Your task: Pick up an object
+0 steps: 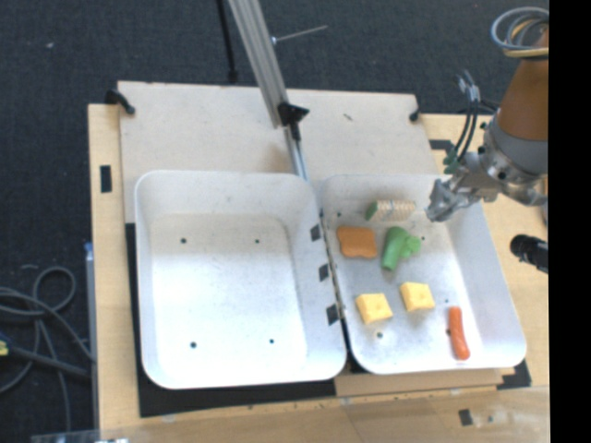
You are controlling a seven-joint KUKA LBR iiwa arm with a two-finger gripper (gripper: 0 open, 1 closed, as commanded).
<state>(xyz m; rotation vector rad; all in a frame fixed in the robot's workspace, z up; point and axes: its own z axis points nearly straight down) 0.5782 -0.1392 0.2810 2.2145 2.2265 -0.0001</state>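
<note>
The tabletop [111, 247] carries two white bins; the right bin [489, 284] lies under the hand [441, 204]. Just left of the hand lies a pale corn cob [392, 210] with a green end. Below and left of it sit a green vegetable [398, 246], an orange piece [357, 242], two yellow blocks [373, 307] and a carrot [457, 332]. The hand looks empty; whether its fingers are spread I cannot tell.

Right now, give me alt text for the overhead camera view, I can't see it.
The tool hovers over the right bin's upper edge, near a corn cob. That bin also holds an orange piece, a green piece, two yellow blocks and a carrot; the left bin sits beside it.
</note>
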